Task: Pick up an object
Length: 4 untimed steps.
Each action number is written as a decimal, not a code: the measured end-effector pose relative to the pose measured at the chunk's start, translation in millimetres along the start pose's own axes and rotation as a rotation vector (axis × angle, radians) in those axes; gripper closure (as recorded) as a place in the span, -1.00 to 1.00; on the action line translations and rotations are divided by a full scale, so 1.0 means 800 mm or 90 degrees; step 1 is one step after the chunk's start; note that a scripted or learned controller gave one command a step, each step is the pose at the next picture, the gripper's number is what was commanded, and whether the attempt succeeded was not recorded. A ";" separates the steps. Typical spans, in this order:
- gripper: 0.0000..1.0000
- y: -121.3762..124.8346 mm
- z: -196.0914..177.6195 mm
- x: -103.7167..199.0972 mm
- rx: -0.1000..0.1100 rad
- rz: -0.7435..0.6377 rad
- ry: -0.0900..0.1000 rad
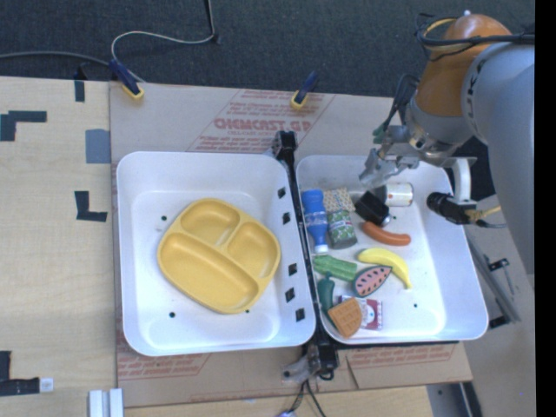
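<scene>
The arm (pixel 486 76) reaches in from the right, bent down over the right bin's (pixel 452 307) far edge. Its gripper (pixel 380 174) hangs just above a black object (pixel 372 207) near that edge; whether the jaws are apart or together, I cannot tell. A yellow divided plate (pixel 219 254) lies mid left bin (pixel 139 259).

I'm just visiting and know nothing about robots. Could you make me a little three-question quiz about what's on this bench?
1. True or false: the yellow divided plate lies in the left bin.
2. Which lies nearest the banana? A) watermelon slice B) blue bottle C) yellow clip
3. Over which bin does the gripper hang?

Key
1. True
2. A
3. The right bin, above its far end.
</scene>
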<state>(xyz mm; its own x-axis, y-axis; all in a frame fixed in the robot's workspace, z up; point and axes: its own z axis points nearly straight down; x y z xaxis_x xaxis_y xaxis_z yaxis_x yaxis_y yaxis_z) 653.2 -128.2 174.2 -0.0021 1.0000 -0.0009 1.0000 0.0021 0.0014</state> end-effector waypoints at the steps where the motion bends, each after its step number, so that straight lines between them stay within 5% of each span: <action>1: -1.00 -0.001 0.001 0.000 0.001 0.000 0.000; 2: -1.00 -0.054 0.111 -0.032 0.001 0.001 0.000; 3: 1.00 -0.053 0.098 -0.032 -0.002 0.001 -0.001; 4: 1.00 -0.038 -0.039 0.055 0.000 0.000 0.001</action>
<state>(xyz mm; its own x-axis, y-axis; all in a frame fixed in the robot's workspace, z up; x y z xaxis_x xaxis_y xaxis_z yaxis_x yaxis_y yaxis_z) 623.1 -83.9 205.1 -0.0028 1.0000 0.0002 1.0000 0.0028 0.0014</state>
